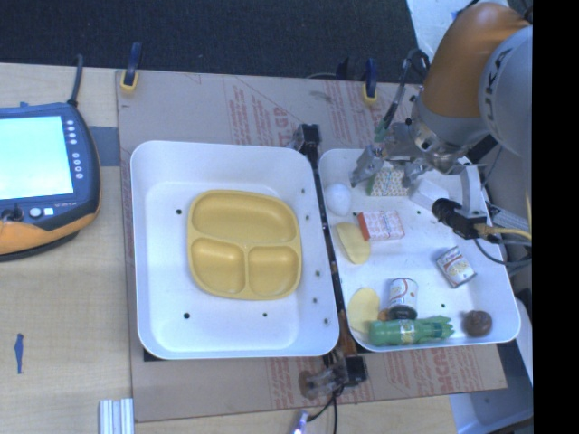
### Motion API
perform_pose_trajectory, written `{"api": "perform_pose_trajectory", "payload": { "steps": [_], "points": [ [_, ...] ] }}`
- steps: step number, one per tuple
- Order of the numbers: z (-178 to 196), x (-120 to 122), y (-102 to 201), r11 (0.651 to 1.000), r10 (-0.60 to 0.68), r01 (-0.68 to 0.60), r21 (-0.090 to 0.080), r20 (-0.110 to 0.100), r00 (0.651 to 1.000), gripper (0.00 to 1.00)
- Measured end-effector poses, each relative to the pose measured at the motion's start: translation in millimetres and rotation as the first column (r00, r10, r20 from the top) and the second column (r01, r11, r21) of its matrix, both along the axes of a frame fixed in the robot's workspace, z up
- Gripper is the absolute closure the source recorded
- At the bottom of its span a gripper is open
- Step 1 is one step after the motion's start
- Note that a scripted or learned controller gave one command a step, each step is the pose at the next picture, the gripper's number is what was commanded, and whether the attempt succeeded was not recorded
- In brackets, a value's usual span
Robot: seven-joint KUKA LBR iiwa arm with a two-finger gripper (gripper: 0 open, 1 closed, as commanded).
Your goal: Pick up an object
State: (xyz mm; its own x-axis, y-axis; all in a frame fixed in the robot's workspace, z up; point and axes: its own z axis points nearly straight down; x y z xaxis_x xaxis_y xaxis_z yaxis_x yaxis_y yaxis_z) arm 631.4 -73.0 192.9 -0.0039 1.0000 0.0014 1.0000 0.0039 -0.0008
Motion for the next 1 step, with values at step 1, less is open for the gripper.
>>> {"api": "perform_pose_trajectory", "payload": {
  "steps": [1],
  "points": [
    [-102.2, 22.1, -60.0, 1.0, -0.001, 0.001, -0.002, -0.005, 1.0, 0.0]
  ]
}}
